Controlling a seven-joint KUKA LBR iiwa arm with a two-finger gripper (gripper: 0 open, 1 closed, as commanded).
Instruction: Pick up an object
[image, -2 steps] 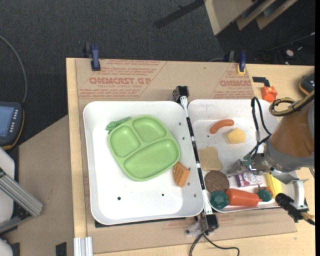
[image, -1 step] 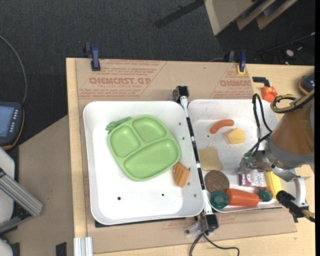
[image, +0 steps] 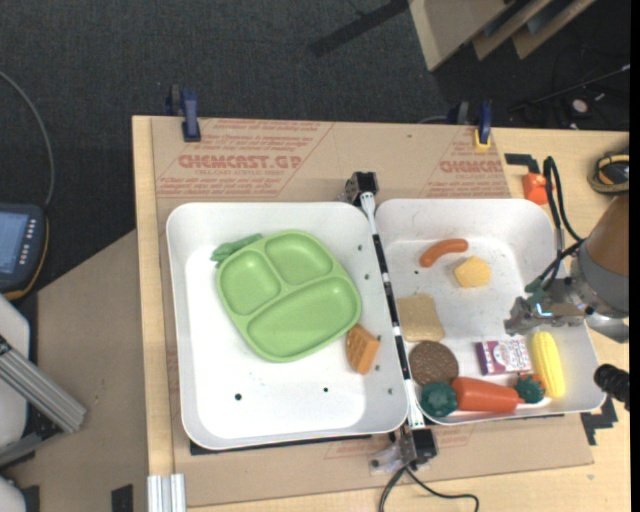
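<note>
Hovering gripper (image: 527, 316) over right bin (image: 500, 215), nr corn (image: 547, 362), purple pkt (image: 503, 356)

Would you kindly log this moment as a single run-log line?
gripper: over right bin, above purple packet and corn cob | nothing seen held | green tray: left bin

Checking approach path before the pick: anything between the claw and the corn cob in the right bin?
Nothing visible. The claw sits just left of and above the corn cob; the purple packet lies beside the cob, not over it.
</note>
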